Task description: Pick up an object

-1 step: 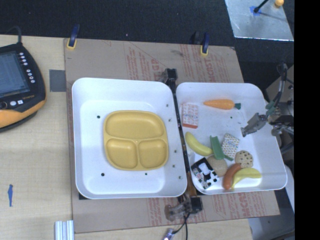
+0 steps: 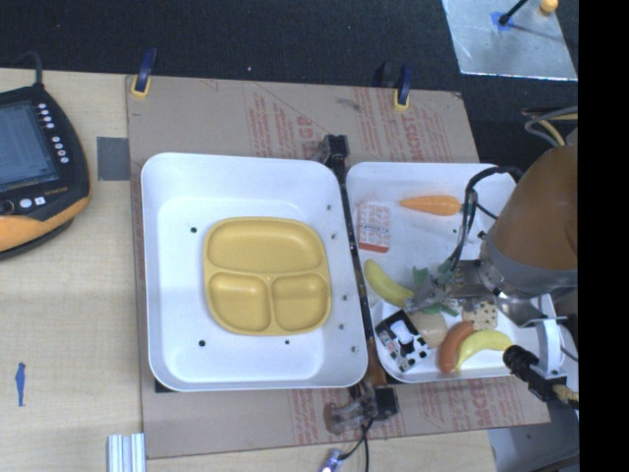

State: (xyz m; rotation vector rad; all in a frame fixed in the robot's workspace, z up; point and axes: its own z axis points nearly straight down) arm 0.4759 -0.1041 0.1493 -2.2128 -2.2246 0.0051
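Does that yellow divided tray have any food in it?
Empty. The yellow tray lies flat in the left bin, and all three compartments show bare yellow.

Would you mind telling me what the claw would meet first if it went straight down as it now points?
Probably the pale block beside the banana in the right bin, just under the claw; depth is unclear.

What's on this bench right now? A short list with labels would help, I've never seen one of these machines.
left bin: shallow white bin holding a yellow three-compartment plastic tray
right bin: shallow white bin with an orange toy carrot, two yellow toy bananas, a small white card with red print
arm: grey robot arm reaching over the right bin
bench edge: handheld control pad with screen
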